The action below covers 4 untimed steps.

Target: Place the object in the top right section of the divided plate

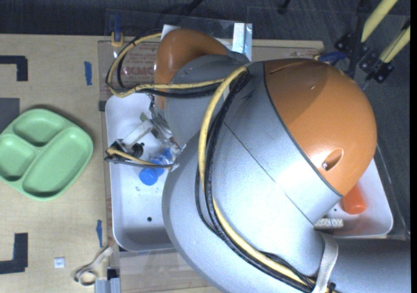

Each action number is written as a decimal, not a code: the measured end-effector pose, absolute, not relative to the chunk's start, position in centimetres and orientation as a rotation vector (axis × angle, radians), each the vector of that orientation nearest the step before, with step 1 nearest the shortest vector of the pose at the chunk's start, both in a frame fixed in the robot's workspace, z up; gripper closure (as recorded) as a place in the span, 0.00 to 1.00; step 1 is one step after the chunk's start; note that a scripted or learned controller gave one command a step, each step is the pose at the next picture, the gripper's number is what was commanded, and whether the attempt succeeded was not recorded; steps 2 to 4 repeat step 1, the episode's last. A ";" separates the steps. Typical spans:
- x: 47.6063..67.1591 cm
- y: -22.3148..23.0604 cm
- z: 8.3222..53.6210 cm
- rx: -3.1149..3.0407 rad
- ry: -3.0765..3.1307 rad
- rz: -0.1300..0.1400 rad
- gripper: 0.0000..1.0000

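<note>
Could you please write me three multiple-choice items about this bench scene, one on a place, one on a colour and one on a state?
1. Where does the divided plate lie?
A. inside the left bin
B. on the wooden bench, left of the bins
C. under the arm

2. What colour is the small round object in the left bin?
A. blue
B. red
C. yellow

3. What do the sections of the divided plate hold?
A. an orange object
B. a blue object
C. nothing

Answers:
1 B, the green plate rests on the wood, outside the bin's wall.
2 A, it shows blue against the white bin floor, just below the claw.
3 C, all three green sections are bare.
</note>
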State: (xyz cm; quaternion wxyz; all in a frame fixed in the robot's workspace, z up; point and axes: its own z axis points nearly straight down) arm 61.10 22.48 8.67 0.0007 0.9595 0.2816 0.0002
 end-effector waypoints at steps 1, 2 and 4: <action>61.1 22.5 8.7 3.015 0.884 0.001 0.00; 61.1 22.5 8.7 3.015 0.884 0.001 0.00; 61.1 22.5 8.7 3.015 0.884 0.001 0.00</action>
